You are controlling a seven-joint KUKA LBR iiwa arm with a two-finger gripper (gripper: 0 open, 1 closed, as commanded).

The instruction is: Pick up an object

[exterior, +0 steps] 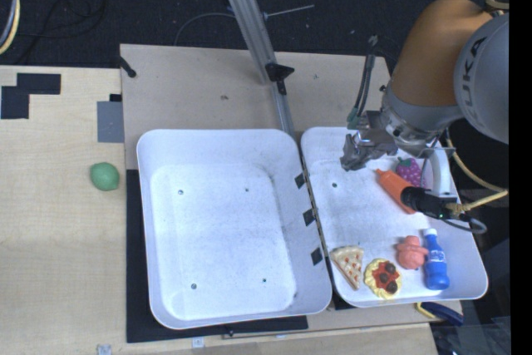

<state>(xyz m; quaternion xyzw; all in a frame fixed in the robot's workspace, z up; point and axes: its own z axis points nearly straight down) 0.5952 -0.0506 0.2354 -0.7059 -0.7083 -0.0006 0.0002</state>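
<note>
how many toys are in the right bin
6: carrot and grapes by the gripper; pizza slice, round pizza, pink toy, blue bottle along the front. The arm may hide more.

Toy carrot (391, 182), grapes (409, 171), blue bottle (434, 260), pizza slice (349, 264), right bin (349, 204)

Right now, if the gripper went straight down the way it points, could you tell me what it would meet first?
Most likely the bare white floor of the right bin near its back left corner. The gripper hangs there, with the carrot and grapes off to its right. Its height above the bin is hard to judge from this slanted view.
</note>
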